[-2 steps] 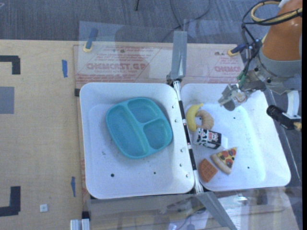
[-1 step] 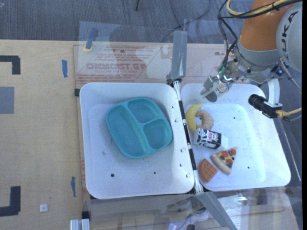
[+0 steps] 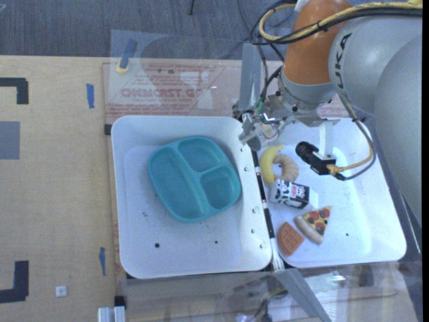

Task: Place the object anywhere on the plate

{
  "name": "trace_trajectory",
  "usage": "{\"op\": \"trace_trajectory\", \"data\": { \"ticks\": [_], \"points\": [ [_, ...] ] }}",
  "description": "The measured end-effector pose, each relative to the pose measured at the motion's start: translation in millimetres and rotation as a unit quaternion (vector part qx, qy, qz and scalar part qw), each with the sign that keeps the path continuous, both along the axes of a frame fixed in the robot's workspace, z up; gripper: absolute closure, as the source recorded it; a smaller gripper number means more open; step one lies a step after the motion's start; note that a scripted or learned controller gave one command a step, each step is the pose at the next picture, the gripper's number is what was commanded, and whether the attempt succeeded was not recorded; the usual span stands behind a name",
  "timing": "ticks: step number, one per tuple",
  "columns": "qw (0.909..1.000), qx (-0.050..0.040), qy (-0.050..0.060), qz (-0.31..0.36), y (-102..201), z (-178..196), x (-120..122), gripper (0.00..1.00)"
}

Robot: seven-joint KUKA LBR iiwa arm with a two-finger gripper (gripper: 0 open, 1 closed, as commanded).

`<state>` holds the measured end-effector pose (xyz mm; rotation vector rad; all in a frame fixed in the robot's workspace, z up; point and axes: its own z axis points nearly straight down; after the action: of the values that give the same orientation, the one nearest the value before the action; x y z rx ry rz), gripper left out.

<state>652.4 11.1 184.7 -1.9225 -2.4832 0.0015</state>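
Note:
A teal plate point(image 3: 194, 178) with three compartments lies in the left bin point(image 3: 134, 247), and nothing rests on it. Several toy foods sit in the right bin point(image 3: 375, 237): a yellow banana point(image 3: 269, 163), a tan ring-shaped pastry point(image 3: 289, 167), a black-and-white carton point(image 3: 291, 193), a pizza slice point(image 3: 315, 222) and an orange waffle point(image 3: 290, 238). My gripper point(image 3: 253, 127) hangs over the right bin's far-left corner, just above the banana and beside the wall between the bins. I see nothing held in it.
The arm's grey body and orange band point(image 3: 315, 25) cover the far right of the right bin. A black part with a yellow cable point(image 3: 314, 157) hangs right of the pastry. A clear sheet with red print point(image 3: 171, 89) lies behind the bins.

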Motion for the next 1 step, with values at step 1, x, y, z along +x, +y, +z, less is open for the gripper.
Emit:
{"op": "trace_trajectory", "data": {
  "ticks": [1],
  "points": [
    [0.9967, 0.0003, 0.0, 0.081, 74.0, 0.7, -13.8, 1.0]
  ]
}}
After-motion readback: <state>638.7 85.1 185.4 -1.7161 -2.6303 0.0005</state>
